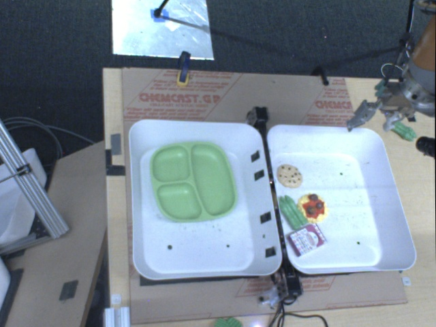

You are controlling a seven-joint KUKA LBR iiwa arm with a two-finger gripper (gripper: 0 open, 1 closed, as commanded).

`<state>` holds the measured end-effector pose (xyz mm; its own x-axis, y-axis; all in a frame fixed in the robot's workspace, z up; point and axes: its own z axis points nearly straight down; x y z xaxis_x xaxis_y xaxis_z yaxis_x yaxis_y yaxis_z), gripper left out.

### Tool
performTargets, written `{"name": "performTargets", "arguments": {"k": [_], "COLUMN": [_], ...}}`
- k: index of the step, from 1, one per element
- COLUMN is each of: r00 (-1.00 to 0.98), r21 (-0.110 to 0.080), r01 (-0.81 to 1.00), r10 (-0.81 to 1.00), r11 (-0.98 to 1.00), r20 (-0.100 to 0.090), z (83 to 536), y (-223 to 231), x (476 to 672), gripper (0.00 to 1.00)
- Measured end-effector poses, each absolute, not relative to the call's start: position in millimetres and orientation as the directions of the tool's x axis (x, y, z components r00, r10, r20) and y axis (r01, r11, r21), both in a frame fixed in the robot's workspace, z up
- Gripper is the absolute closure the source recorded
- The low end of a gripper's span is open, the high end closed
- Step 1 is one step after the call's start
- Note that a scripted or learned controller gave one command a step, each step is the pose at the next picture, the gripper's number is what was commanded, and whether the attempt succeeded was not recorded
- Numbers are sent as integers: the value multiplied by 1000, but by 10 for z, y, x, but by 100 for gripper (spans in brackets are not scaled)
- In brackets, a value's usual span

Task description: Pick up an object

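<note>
The gripper (377, 114) stood with fingers spread and nothing between them, above the right bin's (381, 182) far rim. No pick had been made. The cookie (289, 176), green pod (293, 211), pizza piece (313, 207) and packet (307, 239) lay clustered near the left wall; open floor lay rightward.

A dark carpeted floor (54, 53) fills the upper part of the frame. On it, at upper centre, lies a shiny silver sheet (162, 19) marked with blue tape. The pale wooden worktop (112, 101) carries a brown cardboard sheet (204, 94) printed in red. At lower left stand a tan side table (75, 210) and a slanted aluminium rail (27, 182).
</note>
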<state>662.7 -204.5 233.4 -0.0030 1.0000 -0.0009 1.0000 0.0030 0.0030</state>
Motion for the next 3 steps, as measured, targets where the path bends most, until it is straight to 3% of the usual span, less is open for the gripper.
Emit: {"name": "performTargets", "arguments": {"k": [1, 2, 3], "r00": [-10, 1, 1], "r21": [-4, 0, -2], "r01": [1000, 1000, 1000], "r10": [1000, 1000, 1000], "r11": [10, -1, -1], "r20": [4, -1, 1], "z": [1692, 1917, 796], "y": [-1260, -1412, -1392], "x": [6511, 5894, 5656], "gripper": [0, 0, 0]}}
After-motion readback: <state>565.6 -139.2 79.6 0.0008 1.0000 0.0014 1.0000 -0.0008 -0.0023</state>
